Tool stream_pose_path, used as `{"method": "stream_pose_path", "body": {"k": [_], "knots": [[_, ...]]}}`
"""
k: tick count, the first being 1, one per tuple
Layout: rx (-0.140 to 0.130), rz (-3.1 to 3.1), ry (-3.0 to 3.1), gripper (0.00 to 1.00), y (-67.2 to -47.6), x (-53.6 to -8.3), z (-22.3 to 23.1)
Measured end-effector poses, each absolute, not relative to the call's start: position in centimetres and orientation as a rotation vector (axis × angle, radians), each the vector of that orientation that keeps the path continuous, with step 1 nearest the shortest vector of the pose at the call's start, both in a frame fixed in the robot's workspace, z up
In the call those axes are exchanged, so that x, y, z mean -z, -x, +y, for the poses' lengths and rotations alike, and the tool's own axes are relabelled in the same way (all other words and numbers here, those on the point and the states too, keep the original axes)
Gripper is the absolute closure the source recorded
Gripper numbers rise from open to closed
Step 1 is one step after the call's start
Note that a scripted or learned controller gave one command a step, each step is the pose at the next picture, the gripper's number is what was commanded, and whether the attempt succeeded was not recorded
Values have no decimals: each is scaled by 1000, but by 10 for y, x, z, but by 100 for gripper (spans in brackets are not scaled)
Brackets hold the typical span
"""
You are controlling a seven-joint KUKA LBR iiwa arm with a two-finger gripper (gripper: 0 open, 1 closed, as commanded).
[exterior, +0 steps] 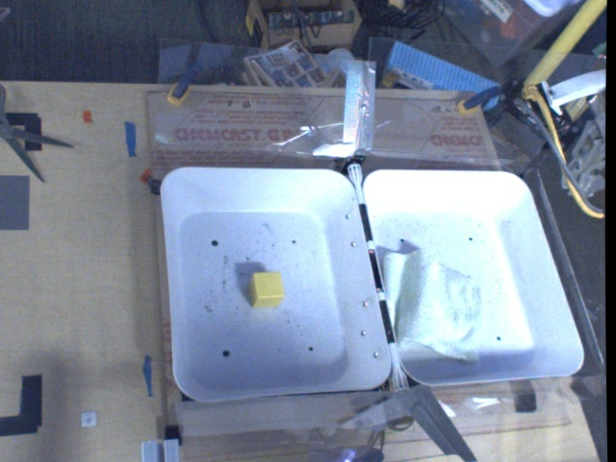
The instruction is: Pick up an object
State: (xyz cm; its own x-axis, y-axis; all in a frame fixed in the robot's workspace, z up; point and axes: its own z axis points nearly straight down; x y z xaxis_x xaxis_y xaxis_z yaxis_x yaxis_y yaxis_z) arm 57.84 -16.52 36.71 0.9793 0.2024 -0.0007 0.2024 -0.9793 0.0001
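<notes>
Two shallow white plastic bins side by side, touching
The small yellow foam cube [268,289] lies mid-floor in the left bin [189,210]; the crumpled pale cloth [438,306] lies in the right bin [510,205], against the shared wall.

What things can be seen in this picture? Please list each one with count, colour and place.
bins: 2, white, side by side on the bench
block: 1, yellow, middle of the left bin
cloth: 1, pale white-green, crumpled, left part of the right bin
plastic sheet: 1, clear with red print, behind the bins
clamps: 2, yellow and blue, at the sheet's far corners
bench: 1, light wood, under all
</notes>
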Motion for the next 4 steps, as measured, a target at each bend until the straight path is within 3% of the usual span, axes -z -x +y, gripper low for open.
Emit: {"method": "stream_pose_path", "body": {"k": [1,2,3,4], "knots": [[4,330,-3124,100,-580,-377,-162],[1,341,-3123,100,-533,-407,-205],[0,453,-3109,100,-582,-435,-150],[0,461,-3106,100,-583,-445,-148]]}}
